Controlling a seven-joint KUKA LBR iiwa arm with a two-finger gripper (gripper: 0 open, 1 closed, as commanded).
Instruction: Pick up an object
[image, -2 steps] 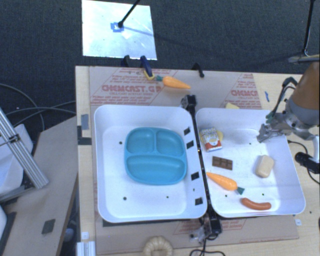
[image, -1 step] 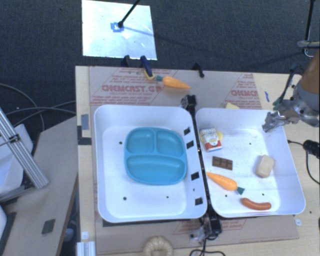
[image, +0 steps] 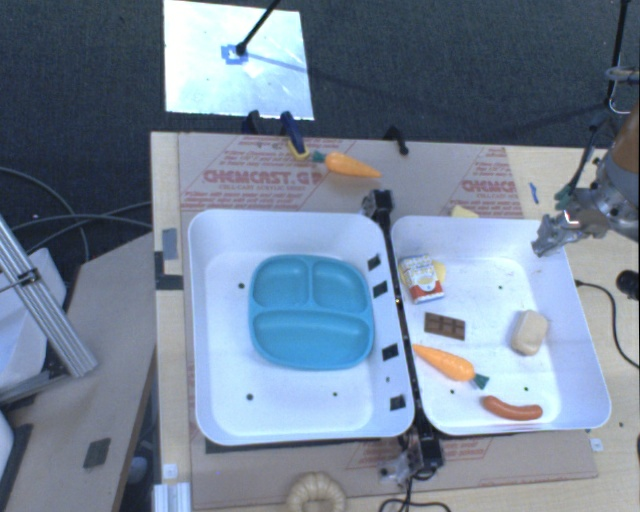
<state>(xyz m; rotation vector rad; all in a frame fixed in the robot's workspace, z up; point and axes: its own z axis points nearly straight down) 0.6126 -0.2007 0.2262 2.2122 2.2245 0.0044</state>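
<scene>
The right bin (image: 560, 300) holds a red and white snack box (image: 422, 278), a chocolate bar (image: 445, 325), a toy carrot (image: 446, 363), a beige bread piece (image: 529, 332) and a sausage (image: 512, 408). My gripper (image: 555, 237) hangs at the bin's far right rim, above and right of these objects, touching none of them. Nothing shows between its fingers.
The left bin (image: 220, 300) bears a blue divided plate (image: 310, 311). A second toy carrot (image: 345, 164) lies on the board behind the bins, next to a blue clamp (image: 293, 131). A yellowish piece (image: 463, 211) sits just behind the right bin. A doughnut shape (image: 318, 493) lies at the front edge.
</scene>
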